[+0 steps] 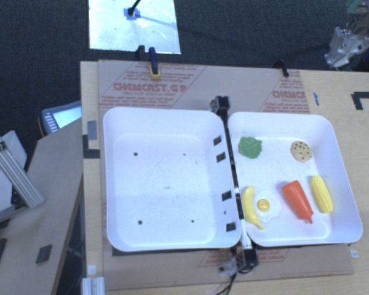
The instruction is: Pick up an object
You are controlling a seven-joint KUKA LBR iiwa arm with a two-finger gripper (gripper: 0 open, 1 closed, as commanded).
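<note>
Camera view: hand (pixel 350 45) (grip unclear) well apart from cookie (pixel 301 150).

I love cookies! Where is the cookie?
The cookie lies in the right bin, near its far right corner, right of the green lettuce.

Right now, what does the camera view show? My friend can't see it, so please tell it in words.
Two shallow white bins sit side by side on a bench; the right bin holds toy food: a green leafy piece, a cookie, a banana, a fried egg, an orange carrot and a yellow corn cob. The gripper hangs at top right, away from the bins.
</note>
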